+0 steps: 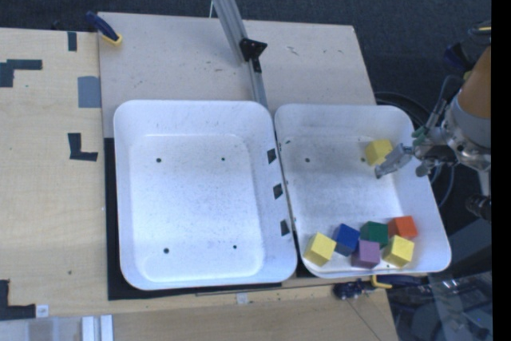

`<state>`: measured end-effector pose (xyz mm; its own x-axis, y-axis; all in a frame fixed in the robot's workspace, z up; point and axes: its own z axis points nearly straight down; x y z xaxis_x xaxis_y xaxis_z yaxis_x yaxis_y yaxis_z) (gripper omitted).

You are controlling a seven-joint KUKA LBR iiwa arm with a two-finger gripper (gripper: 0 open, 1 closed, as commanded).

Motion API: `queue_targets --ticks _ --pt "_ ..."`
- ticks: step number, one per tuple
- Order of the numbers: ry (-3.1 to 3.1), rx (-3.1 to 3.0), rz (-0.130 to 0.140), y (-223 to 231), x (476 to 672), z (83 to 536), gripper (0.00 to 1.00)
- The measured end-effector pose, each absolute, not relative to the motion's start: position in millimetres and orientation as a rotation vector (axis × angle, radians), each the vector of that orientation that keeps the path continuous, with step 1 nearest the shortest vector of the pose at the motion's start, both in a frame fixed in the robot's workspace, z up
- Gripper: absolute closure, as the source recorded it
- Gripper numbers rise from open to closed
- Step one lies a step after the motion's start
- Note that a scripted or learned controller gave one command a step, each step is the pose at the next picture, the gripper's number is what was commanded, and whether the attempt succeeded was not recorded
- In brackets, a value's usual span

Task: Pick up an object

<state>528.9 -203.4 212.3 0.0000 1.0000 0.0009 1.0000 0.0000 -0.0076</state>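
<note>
A yellow block (378,151) is in the right bin (335,132), near its right wall. My gripper (394,161) reaches in over that wall and is right beside this block, touching or nearly touching its lower right side. Whether the block is held is unclear from this angle. Several more blocks lie clustered at the bin's front right: a yellow one (321,248), a blue one (346,238), a purple one (368,252), a green one (374,233), an orange one (403,227) and another yellow one (400,251).
The left bin (192,116) stands next to the right one, their rims meeting in the middle. A slanted metal rail (227,8) runs from the top down to the bins' shared edge. The arm's wrist (471,124) hangs over the right rim.
</note>
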Motion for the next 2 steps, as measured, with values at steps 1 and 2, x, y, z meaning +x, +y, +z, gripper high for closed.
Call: queue_targets --ticks 1,2 --pt "-2.217 -2.216 0.007 -206 530.1 149 0.0" --pt "-2.218 -2.216 0.007 -205 528.2 94 0.0"
